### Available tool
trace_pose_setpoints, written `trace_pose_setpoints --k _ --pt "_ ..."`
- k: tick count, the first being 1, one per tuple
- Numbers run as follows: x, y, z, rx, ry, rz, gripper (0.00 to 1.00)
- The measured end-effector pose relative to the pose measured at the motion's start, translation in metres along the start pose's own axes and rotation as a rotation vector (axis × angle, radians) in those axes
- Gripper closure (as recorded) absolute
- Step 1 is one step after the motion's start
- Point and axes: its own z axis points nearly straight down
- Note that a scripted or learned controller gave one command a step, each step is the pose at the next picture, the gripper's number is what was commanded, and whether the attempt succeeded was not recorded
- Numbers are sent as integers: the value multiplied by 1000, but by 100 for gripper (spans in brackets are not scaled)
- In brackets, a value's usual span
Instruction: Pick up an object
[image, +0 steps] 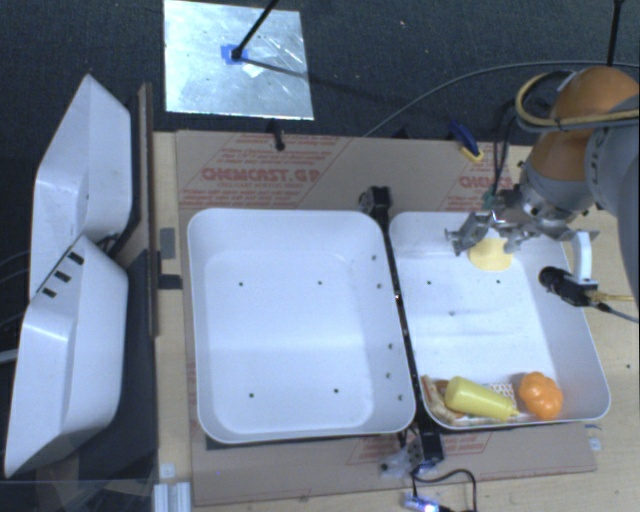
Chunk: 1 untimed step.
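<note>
My gripper (487, 238) hangs over the far part of the right bin (575, 330), its fingers spread open. Just below and partly under it lies a pale yellow round object (492, 259) on the bin floor; I cannot tell whether the fingers touch it. At the near edge of the same bin lie a yellow oblong object (478, 397) and an orange ball (541, 394), close together, with a flat tan piece (436, 396) under the yellow one's left end.
The left bin (290, 320) sits beside the right one, separated by a dark divider (398, 310). The arm with its orange band (590, 100) enters from the upper right. A black cylinder (560, 283) sticks out near the right bin's right wall.
</note>
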Motion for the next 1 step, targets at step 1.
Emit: trace_pose_setpoints --k 1 --pt "-9 -5 52 -1 0 0 0"
